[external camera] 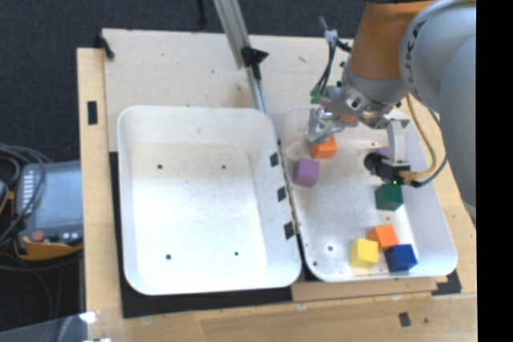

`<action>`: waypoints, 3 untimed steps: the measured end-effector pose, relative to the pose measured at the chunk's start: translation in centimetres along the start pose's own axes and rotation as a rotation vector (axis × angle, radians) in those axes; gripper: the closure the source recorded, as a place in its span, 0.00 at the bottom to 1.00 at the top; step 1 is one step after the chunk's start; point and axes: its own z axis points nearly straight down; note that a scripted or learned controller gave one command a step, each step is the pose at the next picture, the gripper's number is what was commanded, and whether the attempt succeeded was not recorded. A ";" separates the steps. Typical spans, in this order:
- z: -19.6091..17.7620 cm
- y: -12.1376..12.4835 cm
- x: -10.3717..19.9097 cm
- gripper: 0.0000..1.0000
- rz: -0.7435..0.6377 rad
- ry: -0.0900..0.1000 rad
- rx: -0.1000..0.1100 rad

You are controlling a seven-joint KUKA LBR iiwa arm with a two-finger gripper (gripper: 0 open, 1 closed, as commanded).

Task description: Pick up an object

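Observation:
My gripper reaches down into the right bin near its far left part. An orange block sits right at the fingertips, seemingly between them. A purple block lies just below and left of it on the bin floor. Farther right lies a green block. A yellow block, a second orange block and a blue block cluster at the bin's near right corner.
The left bin lies beside the right one, separated by a dark divider with clips. A slanted aluminium rail rises behind the bins. Black cable and a small camera module hang from the wrist above the green block.

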 end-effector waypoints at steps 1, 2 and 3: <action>0.0 -3.1 5.2 1.00 -0.001 0.001 0.000; -0.3 -5.8 8.8 1.00 -0.002 0.002 -0.001; -1.7 -7.4 14.0 1.00 -0.004 0.004 -0.003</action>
